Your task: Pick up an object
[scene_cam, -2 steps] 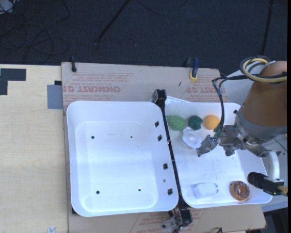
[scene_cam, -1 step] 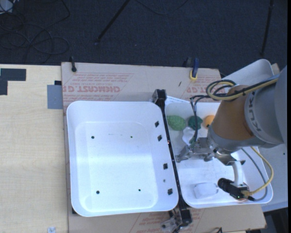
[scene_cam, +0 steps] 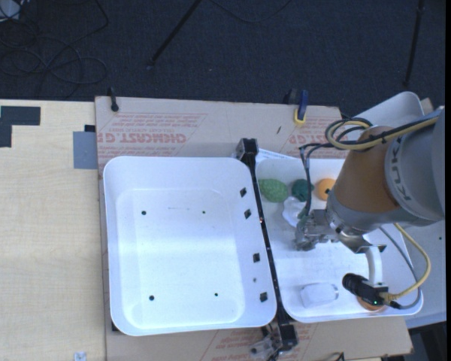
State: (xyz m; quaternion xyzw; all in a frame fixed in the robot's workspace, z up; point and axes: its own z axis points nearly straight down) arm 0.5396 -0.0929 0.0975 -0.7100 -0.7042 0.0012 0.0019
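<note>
Item: green object (scene_cam: pixel 272 189), far-left of right bin (scene_cam: pixel 338 310), beside the divider. I judge it soft, light; I'd pinch across its middle. Gripper (scene_cam: pixel 308 235) low nearby; whether it holds anything I cannot tell.

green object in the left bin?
No. The light green object lies in the right bin, near its far edge, beside a darker green one.
</note>
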